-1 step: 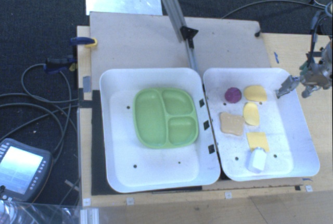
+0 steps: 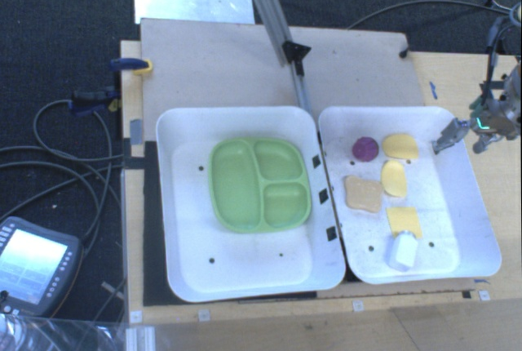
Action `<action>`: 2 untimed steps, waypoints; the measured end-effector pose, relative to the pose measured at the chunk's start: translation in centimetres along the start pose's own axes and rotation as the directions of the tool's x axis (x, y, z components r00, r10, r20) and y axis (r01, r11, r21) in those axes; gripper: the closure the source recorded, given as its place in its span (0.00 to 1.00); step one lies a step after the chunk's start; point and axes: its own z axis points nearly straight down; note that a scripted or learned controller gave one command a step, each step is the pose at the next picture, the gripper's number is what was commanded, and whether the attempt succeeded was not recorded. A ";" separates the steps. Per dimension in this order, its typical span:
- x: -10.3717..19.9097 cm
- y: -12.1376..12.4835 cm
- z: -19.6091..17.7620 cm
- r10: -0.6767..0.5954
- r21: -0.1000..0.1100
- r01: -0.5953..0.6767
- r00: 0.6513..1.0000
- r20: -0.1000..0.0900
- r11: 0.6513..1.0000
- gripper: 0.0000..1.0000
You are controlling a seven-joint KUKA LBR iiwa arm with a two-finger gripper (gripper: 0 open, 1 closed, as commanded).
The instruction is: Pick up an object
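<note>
as it hovers, end effector (image 2: 466, 137) spread, above right bin (image 2: 465, 202)

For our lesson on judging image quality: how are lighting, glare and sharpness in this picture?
Camera view: soft even light, faint shadows; the right bin and left bin look bright white; small items like the purple piece are slightly soft; the gripper at the right edge is blurry.
</note>
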 end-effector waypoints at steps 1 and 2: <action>0.7 0.1 4.4 -0.001 0.003 0.001 1.000 -0.001 1.000 0.00; 0.6 0.9 8.9 -0.001 0.004 0.001 1.000 -0.001 1.000 0.00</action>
